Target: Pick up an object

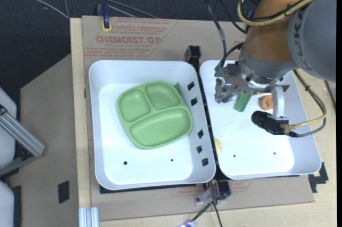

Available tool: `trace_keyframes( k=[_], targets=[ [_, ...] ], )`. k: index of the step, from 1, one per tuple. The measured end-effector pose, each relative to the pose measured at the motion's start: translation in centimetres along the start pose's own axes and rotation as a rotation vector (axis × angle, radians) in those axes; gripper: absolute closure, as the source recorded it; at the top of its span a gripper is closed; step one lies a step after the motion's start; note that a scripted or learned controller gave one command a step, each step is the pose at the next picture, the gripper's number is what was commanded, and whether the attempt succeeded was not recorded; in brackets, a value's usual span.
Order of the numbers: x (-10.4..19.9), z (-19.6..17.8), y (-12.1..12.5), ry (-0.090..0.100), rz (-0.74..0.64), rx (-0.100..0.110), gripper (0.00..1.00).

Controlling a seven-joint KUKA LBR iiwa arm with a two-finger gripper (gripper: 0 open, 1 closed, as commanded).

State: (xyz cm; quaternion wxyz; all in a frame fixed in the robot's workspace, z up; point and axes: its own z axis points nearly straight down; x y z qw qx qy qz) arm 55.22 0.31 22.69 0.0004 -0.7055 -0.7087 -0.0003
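Observation:
My gripper (227, 90) hangs low over the far left part of the right bin (256, 159), under the orange band of the arm. A small green stick-shaped object (242, 101) lies tilted just to the gripper's right, very close to it or touching it; I cannot tell which. A small orange object (265, 101) sits a little further right, partly behind the arm's hardware. In the left bin (107, 162) lies a light green divided plate (155, 114) with three compartments.
A black cable connector (267, 120) hangs over the right bin near the orange object. Black clips run along the divider (200, 114) between the bins. A tiny yellow bit (218, 146) rests by the right bin's left wall.

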Motion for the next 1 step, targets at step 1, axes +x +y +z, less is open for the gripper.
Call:
trace_keyframes(
  k=[1],
  targets=[
    [4.82, 0.97, 0.81, 0.0, 0.0, -0.001, 1.0]
  ],
)
